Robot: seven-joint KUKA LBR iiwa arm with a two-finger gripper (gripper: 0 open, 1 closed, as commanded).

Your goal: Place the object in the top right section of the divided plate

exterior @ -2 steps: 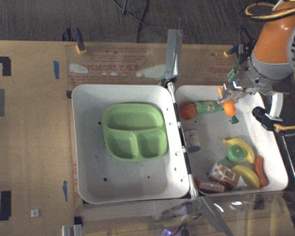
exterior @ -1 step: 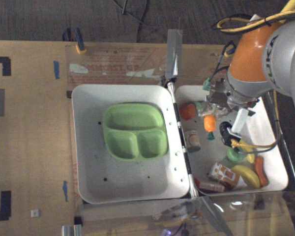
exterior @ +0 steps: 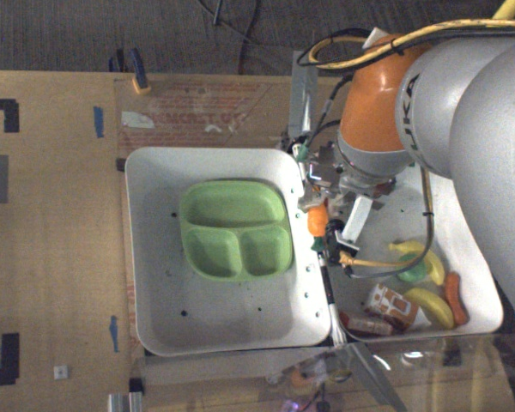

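A green divided plate (exterior: 185, 223) lies in the left white bin (exterior: 154, 273), with one long section on its far side and two smaller ones on its near side. All three sections are bare. My gripper (exterior: 326, 226) hangs over the wall between the two bins, just right of the plate's right edge. A small orange object (exterior: 317, 221) sits between its fingers, off the bin floor. The orange-banded wrist above hides the upper part of the gripper.
In the right bin (exterior: 489, 312) lie two yellow bananas (exterior: 433, 305), a green piece (exterior: 411, 272), an orange-red piece (exterior: 453, 296), a brown packet (exterior: 390, 302) and a reddish item (exterior: 366, 324). Cables hang around the wrist. The arm covers the right bin's far part.
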